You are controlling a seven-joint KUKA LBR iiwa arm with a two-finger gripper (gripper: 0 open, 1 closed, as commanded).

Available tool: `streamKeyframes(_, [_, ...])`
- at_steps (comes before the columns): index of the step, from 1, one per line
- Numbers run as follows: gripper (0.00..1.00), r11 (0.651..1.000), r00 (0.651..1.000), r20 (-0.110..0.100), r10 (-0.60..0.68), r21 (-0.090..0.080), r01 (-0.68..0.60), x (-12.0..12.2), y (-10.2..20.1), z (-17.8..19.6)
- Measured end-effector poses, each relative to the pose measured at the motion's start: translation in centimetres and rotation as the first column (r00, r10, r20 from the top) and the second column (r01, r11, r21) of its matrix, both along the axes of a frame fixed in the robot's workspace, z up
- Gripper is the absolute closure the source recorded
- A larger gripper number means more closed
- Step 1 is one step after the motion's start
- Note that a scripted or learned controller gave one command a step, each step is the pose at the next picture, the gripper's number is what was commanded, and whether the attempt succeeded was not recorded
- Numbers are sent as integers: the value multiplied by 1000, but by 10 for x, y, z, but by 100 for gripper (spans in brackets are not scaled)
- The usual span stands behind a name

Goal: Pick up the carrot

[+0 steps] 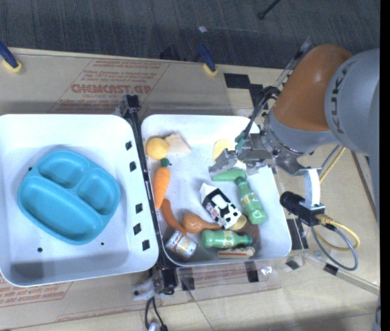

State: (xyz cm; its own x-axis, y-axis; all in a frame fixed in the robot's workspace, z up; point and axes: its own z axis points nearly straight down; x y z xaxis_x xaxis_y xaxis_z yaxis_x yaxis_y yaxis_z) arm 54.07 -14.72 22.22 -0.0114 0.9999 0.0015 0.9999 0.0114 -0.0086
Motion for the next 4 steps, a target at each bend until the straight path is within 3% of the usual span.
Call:
streamKeyframes(1, [0,983,983,-7,-184,-1,184,29,48,-91])
streamKeyframes(2, [0,973,973,4,-232,-9,232,39,53,-128])
streamKeyframes(3, [0,860,860,3,-510,-4,510,51,50,-130])
streamKeyframes(4, [0,590,590,1,-807,-5,807,72,49,-131])
